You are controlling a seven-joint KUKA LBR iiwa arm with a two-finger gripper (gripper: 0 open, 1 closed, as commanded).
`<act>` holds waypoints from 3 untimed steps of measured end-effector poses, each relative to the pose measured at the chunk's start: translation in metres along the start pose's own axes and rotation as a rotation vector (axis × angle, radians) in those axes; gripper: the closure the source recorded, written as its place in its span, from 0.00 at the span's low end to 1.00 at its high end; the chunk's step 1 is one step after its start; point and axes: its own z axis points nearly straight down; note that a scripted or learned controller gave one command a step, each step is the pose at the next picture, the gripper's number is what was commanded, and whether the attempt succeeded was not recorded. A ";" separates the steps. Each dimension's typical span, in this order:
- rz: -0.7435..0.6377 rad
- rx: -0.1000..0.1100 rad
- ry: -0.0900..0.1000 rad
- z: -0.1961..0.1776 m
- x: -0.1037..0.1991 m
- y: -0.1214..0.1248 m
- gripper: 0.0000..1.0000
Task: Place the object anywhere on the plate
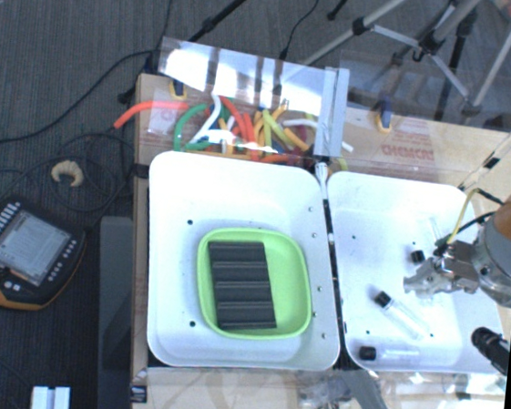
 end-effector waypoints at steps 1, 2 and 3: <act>-0.125 0.001 0.004 0.041 0.070 -0.014 1.00; -0.115 -0.001 -0.004 0.040 0.063 -0.013 0.00; -0.096 0.001 0.002 0.017 0.143 0.071 0.00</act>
